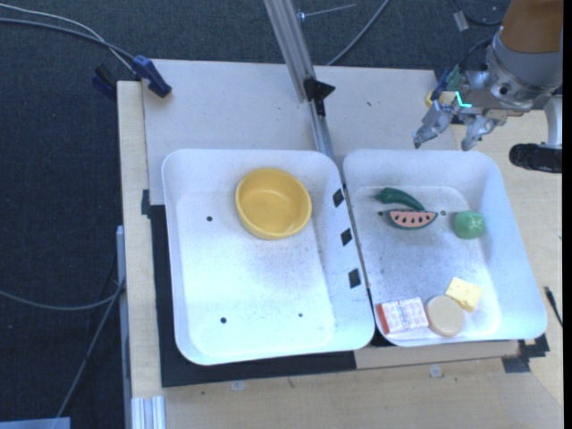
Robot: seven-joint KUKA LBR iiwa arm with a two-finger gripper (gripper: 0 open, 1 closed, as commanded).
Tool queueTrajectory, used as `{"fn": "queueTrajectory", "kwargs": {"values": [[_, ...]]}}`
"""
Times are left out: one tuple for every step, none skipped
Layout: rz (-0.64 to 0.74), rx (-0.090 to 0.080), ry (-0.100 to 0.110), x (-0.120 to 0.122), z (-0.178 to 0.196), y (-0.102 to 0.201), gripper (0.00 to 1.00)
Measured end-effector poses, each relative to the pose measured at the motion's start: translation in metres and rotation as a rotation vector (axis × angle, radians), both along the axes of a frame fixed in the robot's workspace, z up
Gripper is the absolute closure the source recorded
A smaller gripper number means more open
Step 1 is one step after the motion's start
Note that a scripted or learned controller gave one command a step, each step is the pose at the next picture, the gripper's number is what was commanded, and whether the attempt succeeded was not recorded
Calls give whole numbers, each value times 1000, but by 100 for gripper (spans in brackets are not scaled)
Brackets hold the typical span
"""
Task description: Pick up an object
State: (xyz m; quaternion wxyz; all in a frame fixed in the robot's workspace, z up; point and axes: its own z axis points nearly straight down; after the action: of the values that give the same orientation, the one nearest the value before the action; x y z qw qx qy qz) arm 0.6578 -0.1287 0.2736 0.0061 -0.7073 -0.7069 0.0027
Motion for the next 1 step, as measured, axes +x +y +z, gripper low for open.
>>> {"fn": "queueTrajectory", "kwargs": {"values": [[0,-1,-5,1,3,0,0]]}}
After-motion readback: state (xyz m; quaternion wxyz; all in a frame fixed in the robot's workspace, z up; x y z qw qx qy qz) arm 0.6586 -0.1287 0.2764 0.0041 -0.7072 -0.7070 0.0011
